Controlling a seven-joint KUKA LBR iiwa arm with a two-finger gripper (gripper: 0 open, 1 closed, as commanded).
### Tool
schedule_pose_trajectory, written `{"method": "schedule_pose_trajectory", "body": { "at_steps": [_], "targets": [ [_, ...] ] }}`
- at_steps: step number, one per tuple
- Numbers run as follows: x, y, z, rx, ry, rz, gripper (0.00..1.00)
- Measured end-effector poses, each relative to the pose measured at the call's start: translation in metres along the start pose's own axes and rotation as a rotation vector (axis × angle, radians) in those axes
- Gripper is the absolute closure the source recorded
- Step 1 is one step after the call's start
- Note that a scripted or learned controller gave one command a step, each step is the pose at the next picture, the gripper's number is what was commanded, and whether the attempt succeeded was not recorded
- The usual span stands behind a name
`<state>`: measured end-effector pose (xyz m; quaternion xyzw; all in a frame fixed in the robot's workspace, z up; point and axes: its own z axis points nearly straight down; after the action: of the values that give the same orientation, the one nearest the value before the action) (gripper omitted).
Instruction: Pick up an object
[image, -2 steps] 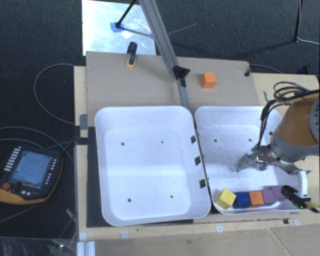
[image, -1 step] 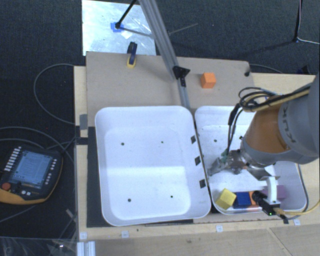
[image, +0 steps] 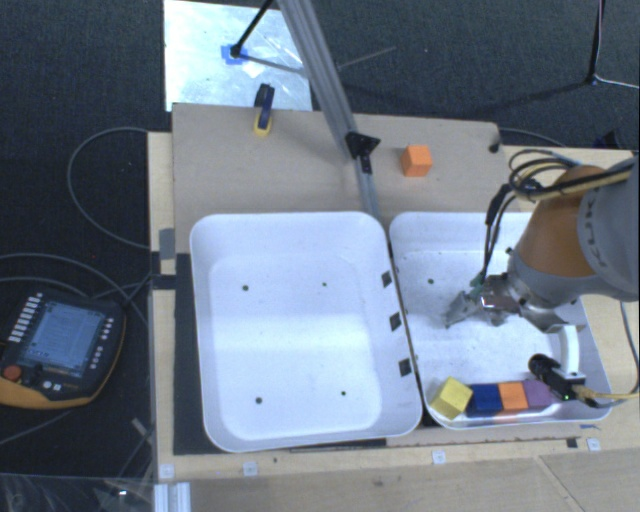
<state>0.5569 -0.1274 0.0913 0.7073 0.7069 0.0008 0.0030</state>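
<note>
Scanning from the left, I see the left bin (image: 300, 330) with nothing for me to take, so my attention goes to the right bin (image: 450, 250). Along its near wall sits a row of small blocks: a yellow block (image: 451, 397), then a blue block (image: 487, 399), an orange block (image: 513, 396) and a purple block (image: 538, 392), each touching the next. I judge them light, stiff and not fragile, with flat faces that should give a firm hold; slipping seems unlikely if I close on two opposite faces. The yellow block is the easiest, since it is turned a little and its left side is free, while the others are hemmed in by neighbours and the bin wall.

The end effector (image: 466, 308) hangs over the middle of the right bin, pointing toward nine o'clock. I cannot tell how far it is open, and I see nothing held in it. From it the yellow block lies at about six o'clock, near but apart; the rest of the row trails toward five o'clock. One more orange cube (image: 417, 160) rests on the desk (image: 300, 150) at twelve o'clock, well apart.
</note>
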Motion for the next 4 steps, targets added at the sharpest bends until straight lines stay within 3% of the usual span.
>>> {"method": "schedule_pose_trajectory", "body": {
  "at_steps": [1,2,3,4],
  "targets": [
    [-0.052,-0.004,-0.134,-0.005,-0.002,0.001,0.0],
    [-0.052,-0.061,-0.163,0.002,0.002,0.001,0.0],
    [-0.026,-0.024,-0.179,-0.001,0.003,-0.01,0.0],
    [0.042,-0.021,-0.154,0.005,0.006,-0.013,0.0]
  ]
}}
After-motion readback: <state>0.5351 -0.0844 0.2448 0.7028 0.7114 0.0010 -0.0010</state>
